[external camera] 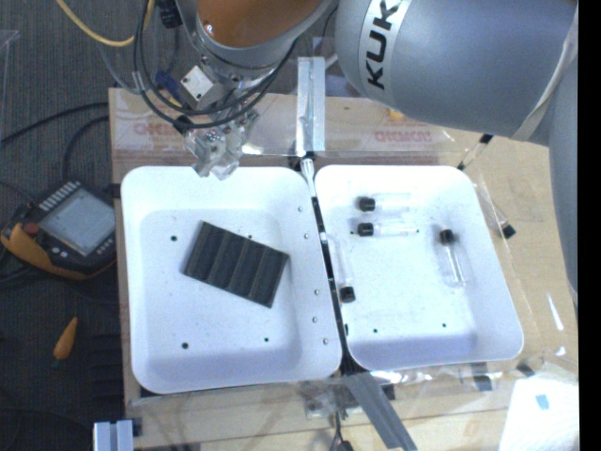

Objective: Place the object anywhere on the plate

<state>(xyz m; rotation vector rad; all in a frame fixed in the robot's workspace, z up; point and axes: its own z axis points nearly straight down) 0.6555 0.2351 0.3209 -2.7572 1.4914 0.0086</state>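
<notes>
A dark ribbed rectangular plate point(235, 264) lies flat, a little askew, in the middle of the left bin point(160, 346). Several clear vials with black caps lie in the right bin point(470, 336): one point(383, 202) near the back, one point(387, 227) just in front of it, one point(452, 256) toward the right. Another vial point(342, 278) rests against the divider. My gripper point(217, 154) hangs over the back rim of the left bin, behind and slightly left of the plate, well apart from the vials. Whether anything sits in it is unclear.
The big grey arm with its orange band point(254, 3) covers the top of the view. A teach pendant point(68, 230) and an orange tool point(64, 338) lie on the floor to the left. A metal rail point(311, 101) runs back from the divider.
</notes>
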